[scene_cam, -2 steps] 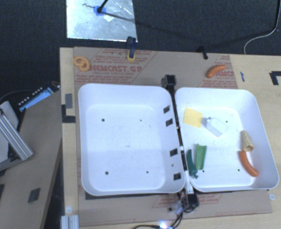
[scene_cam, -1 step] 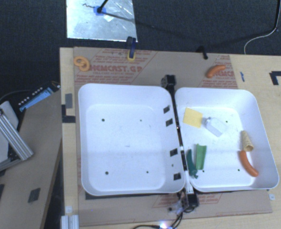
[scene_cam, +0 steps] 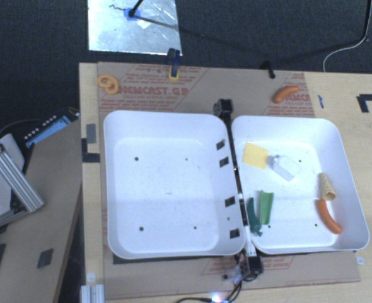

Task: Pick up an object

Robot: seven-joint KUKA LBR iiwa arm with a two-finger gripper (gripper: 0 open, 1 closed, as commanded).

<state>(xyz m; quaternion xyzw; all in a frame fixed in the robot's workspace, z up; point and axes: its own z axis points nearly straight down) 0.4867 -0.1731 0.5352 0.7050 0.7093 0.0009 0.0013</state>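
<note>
Dark carpet [scene_cam: 268,17] all round, shiny foil sheet [scene_cam: 132,17] up top; brown bench board [scene_cam: 236,84] carries left bin [scene_cam: 167,248] and right bin [scene_cam: 299,124]; right one has green strips [scene_cam: 260,210], orange sausage [scene_cam: 329,216], yellow square [scene_cam: 256,155], tan cone [scene_cam: 326,185], white block [scene_cam: 283,166].

One camera sits high up over the bench [scene_cam: 192,84] and looks down at a slant. It is far enough away to take in both white bins whole. The left bin [scene_cam: 116,188] and the right bin [scene_cam: 347,163] lie side by side in the middle of the picture. The far edge of the bench runs along the upper part and the near edge along the bottom. Past the far edge the camera also sees dark floor [scene_cam: 28,49] and a shiny sheet [scene_cam: 110,17]. Off the left edge it sees a lower table [scene_cam: 41,213].
</note>
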